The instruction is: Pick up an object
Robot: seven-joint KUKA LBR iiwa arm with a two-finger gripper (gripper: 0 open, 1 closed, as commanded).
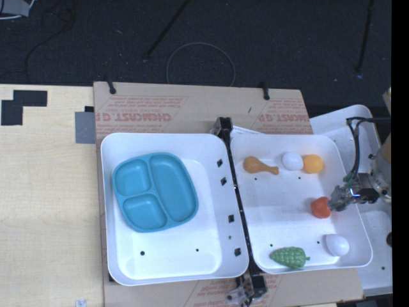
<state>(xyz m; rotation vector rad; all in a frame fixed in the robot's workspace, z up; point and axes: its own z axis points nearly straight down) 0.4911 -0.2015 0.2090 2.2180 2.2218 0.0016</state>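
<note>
Two bins are set side by side. Gripper (339, 199) is placed at the right bin's (281, 226) right wall, touching or just beside a red ball (321, 207); finger state cannot be told. Risk is judged: the round ball could be nudged away and a grasp missed. Right bin: drumstick (260, 165), white ball (293, 161), orange ball (312, 164), white egg (336, 244), green cluster (289, 256). Left bin (166, 261): blue divided tray (154, 191).
</note>
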